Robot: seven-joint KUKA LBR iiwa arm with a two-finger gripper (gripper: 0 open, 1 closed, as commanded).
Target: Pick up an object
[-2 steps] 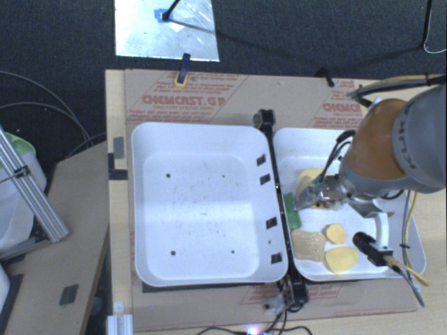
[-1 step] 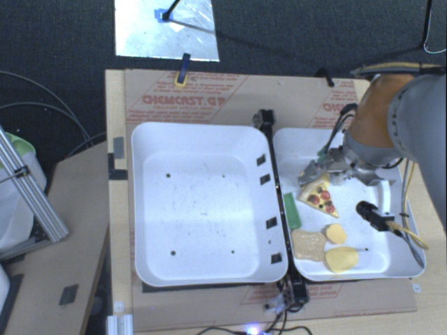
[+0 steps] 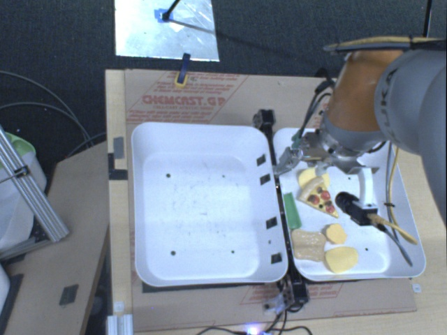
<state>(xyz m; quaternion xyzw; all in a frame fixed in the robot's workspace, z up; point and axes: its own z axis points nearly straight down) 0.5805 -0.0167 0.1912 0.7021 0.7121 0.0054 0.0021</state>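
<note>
The right bin holds several toy foods. A pizza slice with red dots lies near its middle, with a yellow chunk just above it. A green strip lies along the bin's left wall. Toward the front are a beige cracker, a small yellow piece and a yellow oval. My gripper hangs low at the bin's back-left corner, close to the left wall, up and to the left of the yellow chunk. I see nothing held in it.
The left bin sits beside the right one, joined to it by black clips along the shared wall. The arm's grey and orange body covers the back of the right bin. A silver sheet lies beyond the bench.
</note>
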